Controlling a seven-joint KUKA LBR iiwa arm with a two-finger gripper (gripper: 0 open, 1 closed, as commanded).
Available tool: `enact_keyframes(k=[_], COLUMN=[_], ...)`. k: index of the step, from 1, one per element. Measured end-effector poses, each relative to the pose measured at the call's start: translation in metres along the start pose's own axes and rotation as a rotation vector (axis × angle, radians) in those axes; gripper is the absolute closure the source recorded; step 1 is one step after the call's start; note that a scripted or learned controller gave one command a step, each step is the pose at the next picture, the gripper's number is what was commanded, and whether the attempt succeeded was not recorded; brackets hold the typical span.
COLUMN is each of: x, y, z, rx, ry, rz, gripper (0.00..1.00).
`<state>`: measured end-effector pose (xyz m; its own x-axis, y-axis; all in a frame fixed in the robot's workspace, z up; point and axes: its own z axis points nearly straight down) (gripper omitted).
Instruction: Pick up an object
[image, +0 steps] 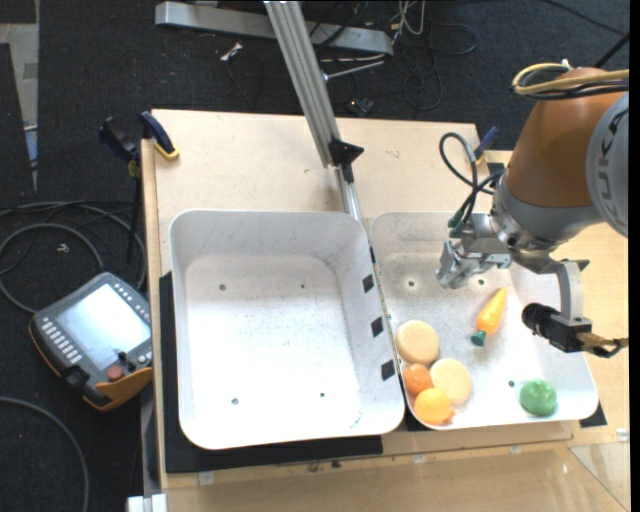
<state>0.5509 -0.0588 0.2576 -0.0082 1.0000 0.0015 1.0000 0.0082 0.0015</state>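
The right bin (410, 235) holds several toy foods. An orange carrot with a green tip (489, 313) lies near the middle. A pale round bun (418, 341), a small orange piece (416, 378), a cream disc (452, 379) and an orange ball (433, 405) cluster at the front left. A green piece (538, 397) sits at the front right corner. My gripper (452, 274) hangs over the bin's back half, left of and behind the carrot, with nothing visible between its fingers.
The left bin (200, 235) stands beside the right one. A slanted metal pole (318, 95) rises behind the divider between the bins. A black fixture (555, 326) juts over the right bin's right side. A teach pendant (95, 335) lies left of the bench.
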Motion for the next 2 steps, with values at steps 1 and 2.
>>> enact_keyframes(k=[1,2], x=[0.055,0.103], y=[0.009,0.005], z=[0.016,0.023], rx=[0.004,0.003], ry=[0.000,0.000], rz=[0.000,0.001], gripper=[1.00,1.00])
